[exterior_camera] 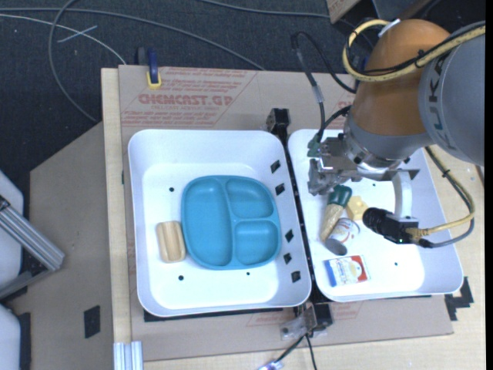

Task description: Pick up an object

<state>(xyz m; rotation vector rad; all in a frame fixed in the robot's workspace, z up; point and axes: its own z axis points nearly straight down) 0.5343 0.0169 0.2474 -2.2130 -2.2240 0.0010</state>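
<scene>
A: What's in the two bins?
B: Left bin (146, 206): one blue plate (229, 220), one tan block (171, 240). Right bin (439, 268): one bottle (337, 222), one card (346, 270).
A: And the gripper (327, 177)?
B: Just above the bottle's top; jaws' state I can't tell.

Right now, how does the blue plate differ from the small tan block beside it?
The blue plate is far larger than the tan block. The plate is teal with three compartments; the block is plain beige and ridged. The plate sits in the middle of the left bin; the block lies at its left edge. Both rest flat there.
</scene>
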